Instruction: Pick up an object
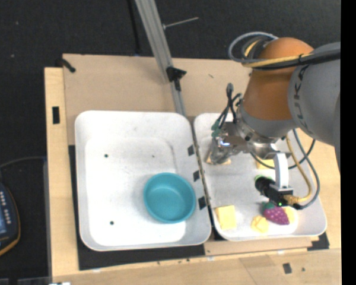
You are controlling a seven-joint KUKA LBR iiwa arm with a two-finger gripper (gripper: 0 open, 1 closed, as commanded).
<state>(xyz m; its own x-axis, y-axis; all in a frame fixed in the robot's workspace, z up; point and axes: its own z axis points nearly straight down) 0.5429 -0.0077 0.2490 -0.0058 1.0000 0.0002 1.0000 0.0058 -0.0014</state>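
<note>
**Going for something in the right bin**

I'm hanging the arm over the right bin, with the gripper sitting low near its upper-left corner; can't tell its state. The yellow block and purple grapes are lying along the near edge. I'm thinking: center squarely over one piece before descending.

Bowl: teal, plain, at 5 o'clock in the left bin. Left bin: white, faintly speckled with dark dots. Right bin: white. Block: pale yellow, at 7 o'clock in the right bin. Grape cluster: purple, at 5 o'clock. Counter: light tan. Arm: grey, orange band. Surround: black.
</note>
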